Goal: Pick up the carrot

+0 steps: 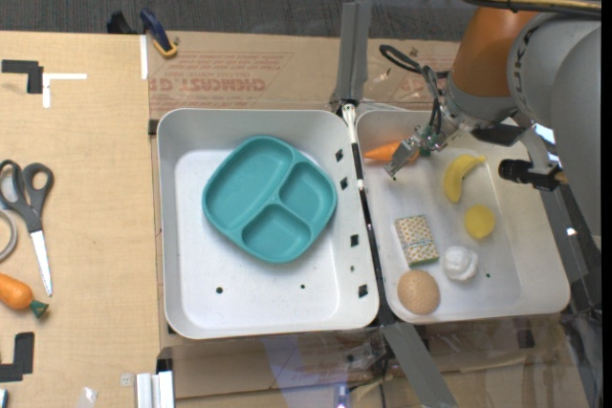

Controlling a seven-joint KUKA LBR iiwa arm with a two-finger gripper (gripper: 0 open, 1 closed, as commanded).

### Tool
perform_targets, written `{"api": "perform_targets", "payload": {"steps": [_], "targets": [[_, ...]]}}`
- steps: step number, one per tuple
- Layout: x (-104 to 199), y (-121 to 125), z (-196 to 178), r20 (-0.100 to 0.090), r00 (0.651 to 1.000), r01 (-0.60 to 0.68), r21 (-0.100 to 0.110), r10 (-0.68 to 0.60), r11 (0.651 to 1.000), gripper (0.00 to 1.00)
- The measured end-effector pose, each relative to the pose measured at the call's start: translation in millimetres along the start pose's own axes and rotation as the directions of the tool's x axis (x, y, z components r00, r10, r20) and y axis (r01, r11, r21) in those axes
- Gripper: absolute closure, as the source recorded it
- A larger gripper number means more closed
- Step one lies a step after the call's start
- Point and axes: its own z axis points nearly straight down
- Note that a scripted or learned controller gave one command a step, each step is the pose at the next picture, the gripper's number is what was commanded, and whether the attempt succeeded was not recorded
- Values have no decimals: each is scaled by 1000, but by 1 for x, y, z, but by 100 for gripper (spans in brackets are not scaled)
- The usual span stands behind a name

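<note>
White right bin (pixel 535 291): gripper (pixel 409 151) touches small stiff carrot (pixel 381 152); grip its middle. Jaw state unclear.

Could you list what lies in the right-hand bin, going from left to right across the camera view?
Carrot → gripper → patterned sponge → banana → lemon.

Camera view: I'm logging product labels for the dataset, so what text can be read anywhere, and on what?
Cardboard sheet behind the bins: red print, seen upside down and too blurred to read with confidence.
Patterned packet in the right bin: any print is too small to read.
Nothing else shows text.
</note>
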Motion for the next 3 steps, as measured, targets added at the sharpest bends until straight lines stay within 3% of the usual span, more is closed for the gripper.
{"api": "perform_targets", "payload": {"steps": [1,2,3], "targets": [[-6,4,0,-1,936,-352,-2,352,936,0],[-12,1,-14,8,936,-353,-2,353,936,100],[-10,1,-12,6,936,-352,0,352,936,0]]}}
